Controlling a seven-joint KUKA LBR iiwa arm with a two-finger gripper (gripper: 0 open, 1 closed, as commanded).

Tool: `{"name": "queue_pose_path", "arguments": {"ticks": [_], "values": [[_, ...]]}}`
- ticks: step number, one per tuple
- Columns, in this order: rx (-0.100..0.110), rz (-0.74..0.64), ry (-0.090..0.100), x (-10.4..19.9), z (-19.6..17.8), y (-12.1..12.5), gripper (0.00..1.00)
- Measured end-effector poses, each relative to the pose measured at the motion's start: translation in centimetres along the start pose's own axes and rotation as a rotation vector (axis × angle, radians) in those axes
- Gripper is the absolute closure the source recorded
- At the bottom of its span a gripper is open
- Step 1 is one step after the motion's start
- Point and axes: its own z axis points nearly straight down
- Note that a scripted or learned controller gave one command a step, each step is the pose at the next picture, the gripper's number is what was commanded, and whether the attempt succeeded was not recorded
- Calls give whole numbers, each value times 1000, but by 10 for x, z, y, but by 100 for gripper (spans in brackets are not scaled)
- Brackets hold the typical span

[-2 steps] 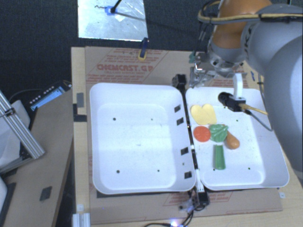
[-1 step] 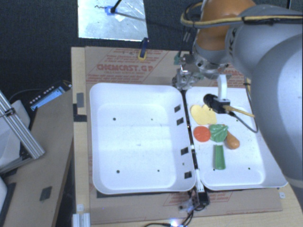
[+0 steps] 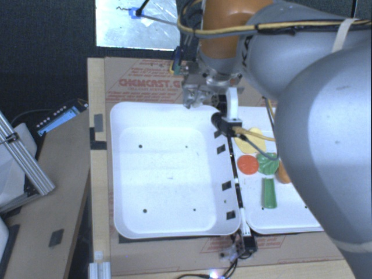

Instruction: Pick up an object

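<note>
Grey arm (image 3: 314, 97) fills right side, reaching left over right bin (image 3: 290, 217). Worktop (image 3: 97, 179) carries both bins. Left bin (image 3: 168, 173) white, shallow. Claw (image 3: 195, 96) above left bin's far rim; spread or pressed together, cannot tell. Objects all in right bin, near divider: green stick (image 3: 268, 193), red disc (image 3: 248, 165), green round piece (image 3: 268, 164) touching disc, orange piece (image 3: 283, 174) partly hidden by arm.

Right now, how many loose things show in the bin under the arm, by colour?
Red: 1, round piece
Green: 2, lumpy piece and long block
Orange: 1, small lump partly behind the arm
Total: 4 showing; the arm covers part of the bin.
</note>
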Motion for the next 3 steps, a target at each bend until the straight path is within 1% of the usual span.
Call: {"name": "queue_pose_path", "arguments": {"ticks": [1,2,3], "values": [[0,1,0,71,-5,1,100],[6,4,-2,104,35,-21,100],[-6,15,-3,31,-52,3,100]]}}
